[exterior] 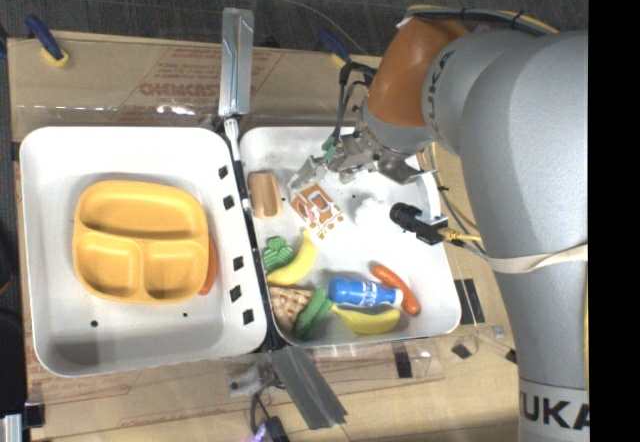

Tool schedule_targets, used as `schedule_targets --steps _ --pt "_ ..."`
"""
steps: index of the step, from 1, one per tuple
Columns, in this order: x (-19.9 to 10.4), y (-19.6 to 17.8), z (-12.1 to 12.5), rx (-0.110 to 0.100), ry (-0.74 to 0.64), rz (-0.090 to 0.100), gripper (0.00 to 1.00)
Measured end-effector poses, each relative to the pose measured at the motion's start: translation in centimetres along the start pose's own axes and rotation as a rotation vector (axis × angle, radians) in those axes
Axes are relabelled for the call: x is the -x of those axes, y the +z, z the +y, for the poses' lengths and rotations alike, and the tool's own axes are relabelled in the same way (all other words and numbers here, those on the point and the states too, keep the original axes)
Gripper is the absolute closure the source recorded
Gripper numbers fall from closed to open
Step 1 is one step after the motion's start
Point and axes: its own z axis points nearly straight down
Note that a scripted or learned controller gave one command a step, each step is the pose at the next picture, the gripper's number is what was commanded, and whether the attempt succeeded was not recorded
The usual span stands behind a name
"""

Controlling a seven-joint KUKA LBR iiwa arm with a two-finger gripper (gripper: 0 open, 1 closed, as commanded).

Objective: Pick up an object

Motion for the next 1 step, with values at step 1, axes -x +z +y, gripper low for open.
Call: schedule_targets --steps 1 --pt "-1.32 -0.36 -0.17 -0.007 -0.14 0.003 0.0"
